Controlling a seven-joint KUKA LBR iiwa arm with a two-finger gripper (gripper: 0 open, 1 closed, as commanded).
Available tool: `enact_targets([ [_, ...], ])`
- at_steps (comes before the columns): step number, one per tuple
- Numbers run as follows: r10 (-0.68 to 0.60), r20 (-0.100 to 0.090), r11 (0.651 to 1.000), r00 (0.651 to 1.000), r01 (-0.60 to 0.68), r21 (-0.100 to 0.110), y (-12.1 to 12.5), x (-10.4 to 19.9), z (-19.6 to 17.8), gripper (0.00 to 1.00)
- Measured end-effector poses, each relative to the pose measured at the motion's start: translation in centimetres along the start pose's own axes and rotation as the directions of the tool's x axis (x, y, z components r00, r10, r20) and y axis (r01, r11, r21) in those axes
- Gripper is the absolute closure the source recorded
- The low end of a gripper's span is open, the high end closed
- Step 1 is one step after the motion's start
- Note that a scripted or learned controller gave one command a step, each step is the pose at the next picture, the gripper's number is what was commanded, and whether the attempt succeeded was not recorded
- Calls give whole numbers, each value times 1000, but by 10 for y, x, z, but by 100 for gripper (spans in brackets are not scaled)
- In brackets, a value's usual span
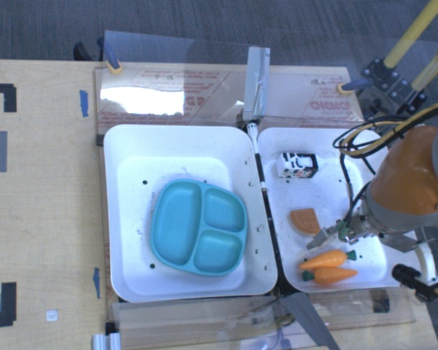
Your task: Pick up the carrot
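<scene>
The claw (pixel 327 237), fingers slightly parted and gripping nothing, hangs low in the right bin (pixel 317 146), with the carrot (pixel 325 259) lying just below its tips, a second orange piece (pixel 330 274) beyond that, and a brown wedge (pixel 304 220) just to its left.

The grey KUKA arm (pixel 394 221) carries a broad, rounded orange band (pixel 412 173) above its wrist; black cables (pixel 361 141) loop alongside it, and small metal fingers (pixel 323 238) end it.
</scene>
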State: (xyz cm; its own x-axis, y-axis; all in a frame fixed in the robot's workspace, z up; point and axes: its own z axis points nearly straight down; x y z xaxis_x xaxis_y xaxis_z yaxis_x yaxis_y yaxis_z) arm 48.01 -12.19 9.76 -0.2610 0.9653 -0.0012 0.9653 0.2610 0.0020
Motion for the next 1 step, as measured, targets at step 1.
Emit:
enact_targets([
  [1, -269, 1, 963, 963, 269, -1, 5, 18, -15, 0],
])
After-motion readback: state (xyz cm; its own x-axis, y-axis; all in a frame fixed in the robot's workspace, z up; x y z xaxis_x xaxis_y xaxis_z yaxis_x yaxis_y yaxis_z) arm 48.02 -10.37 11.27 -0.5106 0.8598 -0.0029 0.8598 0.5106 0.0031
